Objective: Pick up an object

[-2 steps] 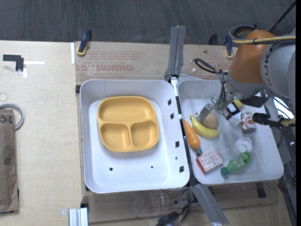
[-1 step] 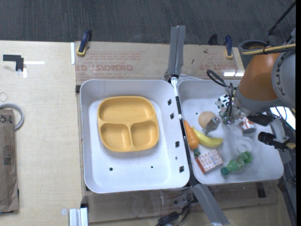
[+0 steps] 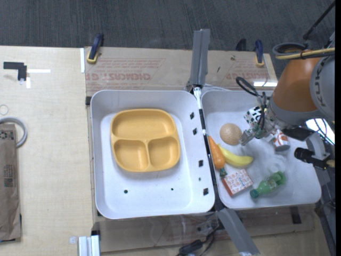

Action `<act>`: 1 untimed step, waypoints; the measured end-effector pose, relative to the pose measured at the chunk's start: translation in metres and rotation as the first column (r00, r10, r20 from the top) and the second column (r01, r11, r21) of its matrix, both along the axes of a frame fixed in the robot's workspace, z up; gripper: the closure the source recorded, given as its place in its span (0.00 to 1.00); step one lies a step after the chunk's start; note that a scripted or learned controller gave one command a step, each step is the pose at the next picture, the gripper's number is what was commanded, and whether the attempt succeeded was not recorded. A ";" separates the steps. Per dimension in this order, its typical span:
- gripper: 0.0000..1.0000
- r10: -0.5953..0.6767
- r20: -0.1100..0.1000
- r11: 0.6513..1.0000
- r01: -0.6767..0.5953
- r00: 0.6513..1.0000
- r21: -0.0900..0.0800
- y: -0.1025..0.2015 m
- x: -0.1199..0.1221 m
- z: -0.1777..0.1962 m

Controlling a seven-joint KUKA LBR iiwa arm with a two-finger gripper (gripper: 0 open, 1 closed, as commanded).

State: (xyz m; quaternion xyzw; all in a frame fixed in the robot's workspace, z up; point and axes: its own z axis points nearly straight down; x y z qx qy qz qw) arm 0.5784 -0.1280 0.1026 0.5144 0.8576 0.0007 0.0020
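The right bin (image 3: 298,196) holds a tan egg-shaped object (image 3: 230,134), an orange carrot (image 3: 216,152), a yellow banana (image 3: 236,158), a small red and white box (image 3: 237,181), a green bottle (image 3: 268,185) and a small red and white item (image 3: 280,139). A black and white spotted object (image 3: 254,114) lies close under the wrist. My gripper (image 3: 251,134) hangs low over the bin, just right of the egg-shaped object, with nothing visibly held.
The left bin (image 3: 106,196) contains a yellow divided tray (image 3: 144,140). A grey divider bar (image 3: 199,57) runs between the bins. Blue clamps (image 3: 96,46) hold cardboard at the back. A brown paper bag (image 3: 8,185) lies at far left.
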 end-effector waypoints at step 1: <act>1.00 -0.339 -0.003 0.941 0.339 0.941 -0.001 -0.042 -0.031 0.041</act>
